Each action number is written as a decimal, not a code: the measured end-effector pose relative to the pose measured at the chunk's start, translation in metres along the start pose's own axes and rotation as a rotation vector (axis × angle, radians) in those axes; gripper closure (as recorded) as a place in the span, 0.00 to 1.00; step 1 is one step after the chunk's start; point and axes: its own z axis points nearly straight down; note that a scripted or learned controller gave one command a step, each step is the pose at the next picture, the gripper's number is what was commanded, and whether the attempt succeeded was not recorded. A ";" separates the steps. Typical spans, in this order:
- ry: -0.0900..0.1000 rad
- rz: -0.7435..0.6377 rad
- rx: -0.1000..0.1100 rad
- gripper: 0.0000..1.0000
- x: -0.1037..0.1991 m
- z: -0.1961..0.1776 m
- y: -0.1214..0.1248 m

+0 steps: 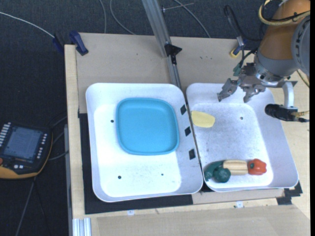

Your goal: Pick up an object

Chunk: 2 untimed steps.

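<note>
Camera view looks down on the desk (123,58) with two white bins side by side. At the far edge of the right bin (268,132) hangs the gripper (238,93), its two fingers spread apart with nothing between them. Several objects lie in this bin: a pale yellow piece (203,119) sits near the left wall, well apart from the gripper, and along the near wall lie a dark green item (217,173), a tan roll-shaped piece (235,167) and a red one (256,166) in a row, touching one another. The left bin (98,132) carries a blue square plate (147,126). A handheld control pad (22,149) rests on the floor at left.
</note>
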 end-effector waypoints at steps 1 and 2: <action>0.000 0.000 0.001 0.00 0.001 0.063 -0.004; 0.000 0.000 -0.001 0.00 0.002 0.097 -0.005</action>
